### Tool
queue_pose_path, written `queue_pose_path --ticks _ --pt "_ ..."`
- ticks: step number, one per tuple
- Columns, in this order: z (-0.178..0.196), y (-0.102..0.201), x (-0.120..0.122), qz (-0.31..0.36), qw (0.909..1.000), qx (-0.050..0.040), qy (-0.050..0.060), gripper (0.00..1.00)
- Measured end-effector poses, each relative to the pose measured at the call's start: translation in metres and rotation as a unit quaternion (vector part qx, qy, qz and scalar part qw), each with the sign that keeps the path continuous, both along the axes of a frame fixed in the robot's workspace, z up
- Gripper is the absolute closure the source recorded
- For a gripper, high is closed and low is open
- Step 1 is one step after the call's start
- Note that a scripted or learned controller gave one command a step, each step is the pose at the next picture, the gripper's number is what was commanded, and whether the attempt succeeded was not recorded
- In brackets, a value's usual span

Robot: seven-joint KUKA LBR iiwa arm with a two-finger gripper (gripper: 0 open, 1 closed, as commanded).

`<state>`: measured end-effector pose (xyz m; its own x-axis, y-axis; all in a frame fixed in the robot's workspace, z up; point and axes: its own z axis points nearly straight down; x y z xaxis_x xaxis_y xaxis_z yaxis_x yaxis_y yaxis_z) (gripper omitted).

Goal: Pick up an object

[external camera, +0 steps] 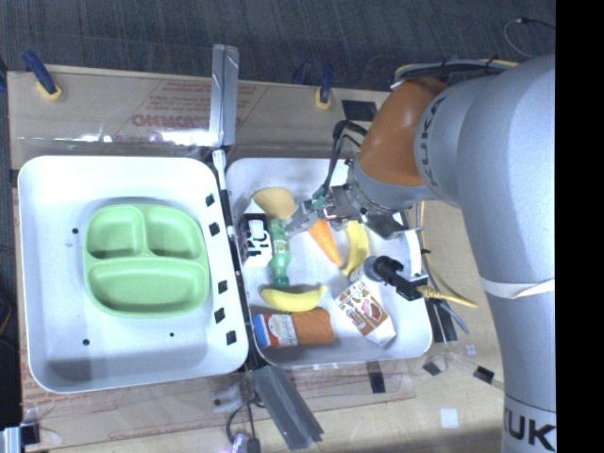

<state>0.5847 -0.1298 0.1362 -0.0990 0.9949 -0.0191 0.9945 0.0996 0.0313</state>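
Orange carrot-shaped toy [326, 240] lies in the right white bin [300, 172], about at the middle of it, with its thick end pointing far and its tip pointing near. The two-finger gripper [314, 208] hangs just above and beside the thick end of the carrot, on its far left side. I cannot tell from this slanted view whether the gripper is open or closed, nor whether it touches the carrot; nothing can be seen held in it. The grey arm with the orange band [401, 149] reaches in from the right, over the far right corner of that bin.

Just to the right of the carrot a yellow curved banana toy [358, 245] lies almost against it. To the left of the carrot a green plastic bottle [279, 255] lies lengthwise, and at the far end of the bottle sits a pale yellow rounded toy [274, 199]. A second yellow banana [293, 297] lies crosswise at the near end of the bottle. Nearer still a can with a brown and blue label [294, 328] lies on its side along the near wall, and a small brown and white carton [365, 311] lies to the right of it.

The left white bin [38, 253] holds a light green plastic plate with three compartments [146, 258], well apart from the gripper.
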Motion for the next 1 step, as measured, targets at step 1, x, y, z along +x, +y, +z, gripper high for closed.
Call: queue_pose_path --ticks 1 --pt "0.0082 -0.0005 0.0004 0.002 1.0000 -0.0007 0.001 1.00"
